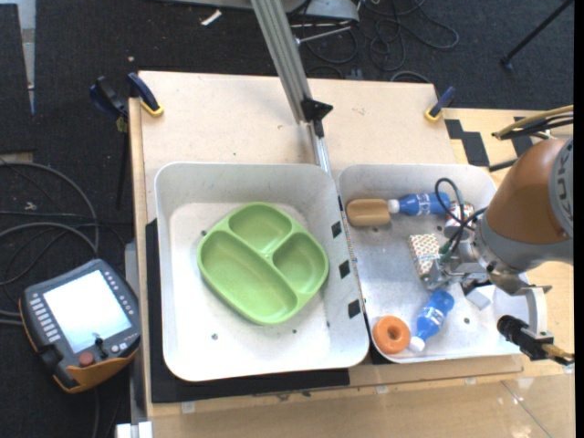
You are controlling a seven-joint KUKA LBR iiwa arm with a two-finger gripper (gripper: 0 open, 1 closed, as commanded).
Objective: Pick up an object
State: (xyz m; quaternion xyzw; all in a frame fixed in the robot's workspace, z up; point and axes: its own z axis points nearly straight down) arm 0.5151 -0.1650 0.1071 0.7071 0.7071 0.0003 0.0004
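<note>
- Pale wooden counter (237, 117) carries two shallow white plastic bins side by side, so items stay contained.
- Left bin (182, 199): glossy green three-compartment plastic plate (263, 263), lying flat, well away from the arm.
- Right bin (383, 272) holds the pickable clutter: brown oblong block (369, 213), blue bottle (433, 313) lying on its side, orange ring (392, 334) at the front rim.
- Gripper (453, 261) hangs low just above the blue bottle; cannot tell its opening.

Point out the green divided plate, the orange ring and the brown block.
green divided plate (263, 263), camera view, on its central divider.
orange ring (392, 335), camera view, on its upper band.
brown block (369, 213), camera view, on its top face.
</note>
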